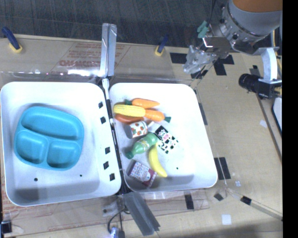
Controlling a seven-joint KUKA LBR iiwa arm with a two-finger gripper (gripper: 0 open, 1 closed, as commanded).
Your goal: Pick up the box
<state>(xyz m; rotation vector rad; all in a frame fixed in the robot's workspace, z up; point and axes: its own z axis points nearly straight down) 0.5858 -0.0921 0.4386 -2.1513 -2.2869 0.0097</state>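
Glossy crinkled packet [141,173], cow-spotted box [167,142], perhaps cardboard

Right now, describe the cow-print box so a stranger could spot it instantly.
Take the right bin, the one holding toy food. Near its middle, just right of the green pear and above the banana, sits a small box. It alone is white with black blotches.

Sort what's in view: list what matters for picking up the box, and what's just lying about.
For the job:
cow-print box
pincer
right bin

Lying about:
corn
carrots
banana
green toy
small carton
dark packet
blue tray
left bin
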